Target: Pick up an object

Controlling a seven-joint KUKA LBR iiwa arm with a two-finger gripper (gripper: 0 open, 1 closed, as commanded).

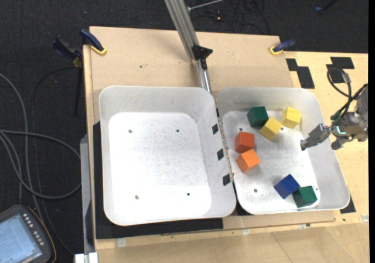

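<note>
While over the right bin [328,165], jaws [321,135] spread — holding nothing.

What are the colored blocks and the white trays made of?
The blocks, like the orange block and blue block, look like painted wood or maybe foam: flat matte color, sharp square edges. The right bin and left bin look like thin molded plastic, with smooth rounded rims, a dull finish and dark speckles.

Even, bright overhead light, soft shadows, slightly grainy, dark surrounding floor.
</note>
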